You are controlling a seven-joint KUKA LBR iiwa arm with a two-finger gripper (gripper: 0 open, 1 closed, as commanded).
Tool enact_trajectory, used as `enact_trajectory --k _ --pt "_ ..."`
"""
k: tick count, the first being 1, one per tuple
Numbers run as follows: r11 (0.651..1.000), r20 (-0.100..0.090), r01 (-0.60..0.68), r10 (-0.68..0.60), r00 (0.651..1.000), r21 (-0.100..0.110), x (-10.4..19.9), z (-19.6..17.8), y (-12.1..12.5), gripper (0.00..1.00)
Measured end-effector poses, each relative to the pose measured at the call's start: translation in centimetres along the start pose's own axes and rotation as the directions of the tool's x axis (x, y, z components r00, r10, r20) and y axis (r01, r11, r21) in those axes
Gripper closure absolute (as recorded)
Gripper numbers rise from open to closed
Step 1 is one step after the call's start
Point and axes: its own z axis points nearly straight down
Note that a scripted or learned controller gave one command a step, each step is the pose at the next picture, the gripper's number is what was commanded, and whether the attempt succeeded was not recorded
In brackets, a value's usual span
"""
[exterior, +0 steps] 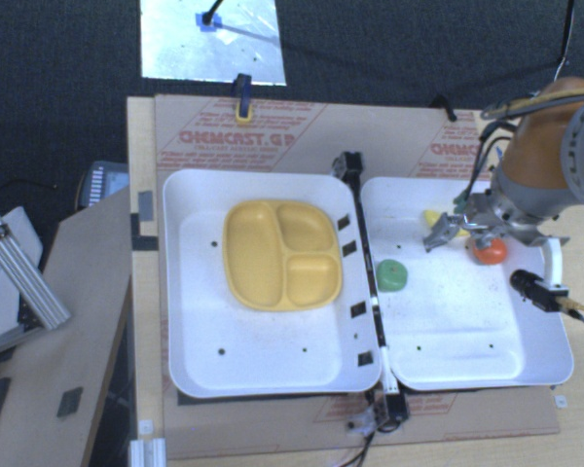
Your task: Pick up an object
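Arm is reaching in from the right, gripper hanging low over the upper part of the right bin. Fingers are showing as metallic prongs pointing left and down, spread a little with nothing seen between them, so reading the tool as open and not gripping. Orange-red object is sitting in the right bin just beside the gripper on its right side, partly tucked under the wrist; cannot tell if touching. Yellow object is lying just left of the fingertips, close to them, partly covered by the tool, near the bin's upper edge. Green round object is resting lower left in the same bin, near the divider between bins, apart from the gripper. Left bin is holding a yellow divided plate with three compartments, lying flat about mid-bin. Both bins are sitting side by side on a cardboard sheet with red print. Black cable piece is hanging off the arm over the right bin's right side.
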Motion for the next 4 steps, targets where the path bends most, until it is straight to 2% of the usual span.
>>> enact_trajectory --k 1,2,3,4 --pt "1.0 0.0 -0.001 0.001 1.0 -0.001 0.1 5.2 0.0 0.0" --pt "1.0 0.002 -0.001 0.001 1.0 -0.007 0.0 3.9 0.1 1.0" --pt "1.0 0.002 0.003 -0.003 1.0 -0.01 0.8 -1.4 -0.4 1.0" --pt "1.0 0.002 0.003 -0.003 1.0 -0.01 0.2 -5.9 -0.1 1.0"
